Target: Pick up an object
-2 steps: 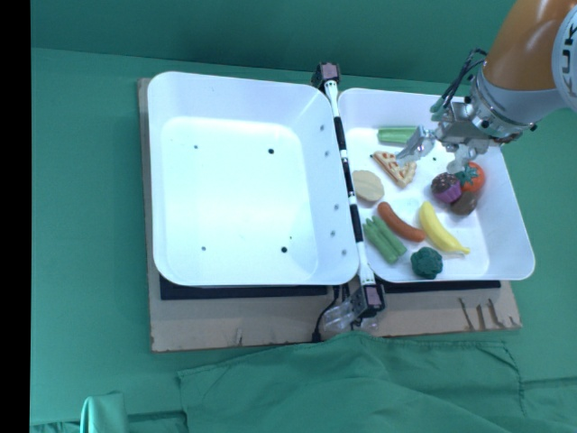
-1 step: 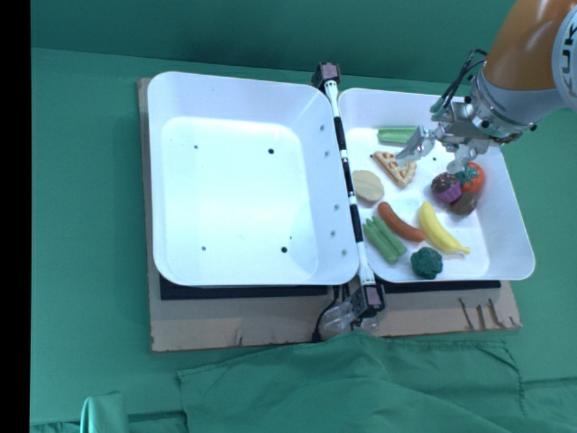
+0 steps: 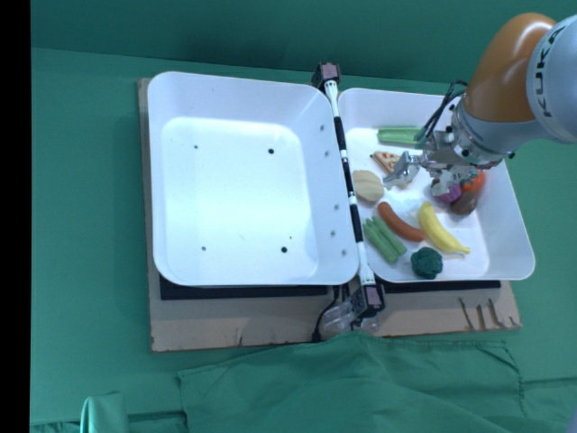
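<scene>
Pincer: the pincer hangs low in the right bin, at the end of the grey arm that comes in from the right. Whether its tips are apart or together I cannot tell; from here they look small and blurred.
Nearest thing: the pizza slice lies just under and to the left of the tips; maybe touching, I am not sure.
Next candidate: the round beige piece is near, a little lower and to the left.
Long things: the sausage lies below the pincer, its long axis running down to the right. The banana sits beside it with a similar slant.
Other things: green celery stick above, green beans and broccoli near the front wall.
Surface: smooth white plastic, shallow, so things may slide.
Room: crowded around the wrist; the left bin has only bare floor.
Judgement: a short descent toward the pizza slice seems the likely move.
</scene>
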Controlling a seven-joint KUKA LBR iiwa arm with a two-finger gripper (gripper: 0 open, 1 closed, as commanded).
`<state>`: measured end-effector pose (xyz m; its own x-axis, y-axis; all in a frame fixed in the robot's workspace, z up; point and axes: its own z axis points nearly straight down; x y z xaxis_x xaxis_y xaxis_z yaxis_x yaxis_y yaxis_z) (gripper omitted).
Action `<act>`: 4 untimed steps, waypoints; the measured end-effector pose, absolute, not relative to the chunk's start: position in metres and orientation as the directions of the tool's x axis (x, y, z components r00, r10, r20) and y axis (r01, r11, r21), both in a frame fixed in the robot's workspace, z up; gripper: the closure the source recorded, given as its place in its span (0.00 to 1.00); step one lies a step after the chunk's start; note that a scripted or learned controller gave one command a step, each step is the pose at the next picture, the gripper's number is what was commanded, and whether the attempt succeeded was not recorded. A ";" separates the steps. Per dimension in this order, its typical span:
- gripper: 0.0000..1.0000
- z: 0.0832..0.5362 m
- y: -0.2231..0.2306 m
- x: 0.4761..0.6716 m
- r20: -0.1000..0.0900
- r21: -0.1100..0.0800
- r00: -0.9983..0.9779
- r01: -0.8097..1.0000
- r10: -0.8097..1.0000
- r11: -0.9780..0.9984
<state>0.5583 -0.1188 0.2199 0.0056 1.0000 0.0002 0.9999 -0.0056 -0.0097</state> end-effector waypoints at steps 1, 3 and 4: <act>0.00 0.182 -0.121 0.561 -0.002 0.003 0.005 1.000 1.000 -0.005; 1.00 0.237 -0.126 0.566 -0.003 0.005 0.003 1.000 1.000 -0.003; 1.00 0.281 -0.126 0.571 -0.003 0.005 0.003 1.000 1.000 -0.003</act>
